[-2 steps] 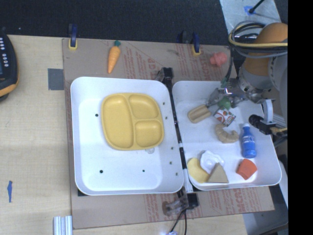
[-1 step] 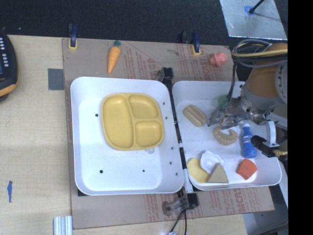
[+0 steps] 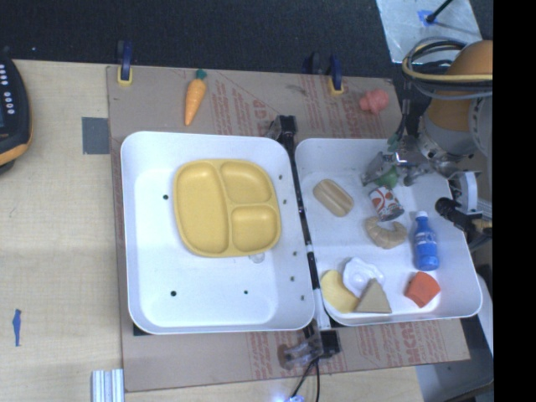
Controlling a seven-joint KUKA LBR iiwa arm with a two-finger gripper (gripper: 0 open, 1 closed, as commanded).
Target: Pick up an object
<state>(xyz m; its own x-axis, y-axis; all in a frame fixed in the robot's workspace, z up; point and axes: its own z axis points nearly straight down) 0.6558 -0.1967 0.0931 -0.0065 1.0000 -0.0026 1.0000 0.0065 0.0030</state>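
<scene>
The tool (image 3: 387, 167) hangs over the right bin (image 3: 335, 149) at 12 o'clock, right above the can (image 3: 383, 203) — can't tell its state. The can looks light, stiff, slick — I'd pinch across its round sides.

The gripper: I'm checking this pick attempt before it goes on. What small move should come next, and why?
Probably a short straight descent. The gripper hangs at the right bin's upper part, just above the red-and-white can, with nothing seen between its fingers. The blue bottle and hot dog lie apart from it, so the can looks like the nearest target.
</scene>
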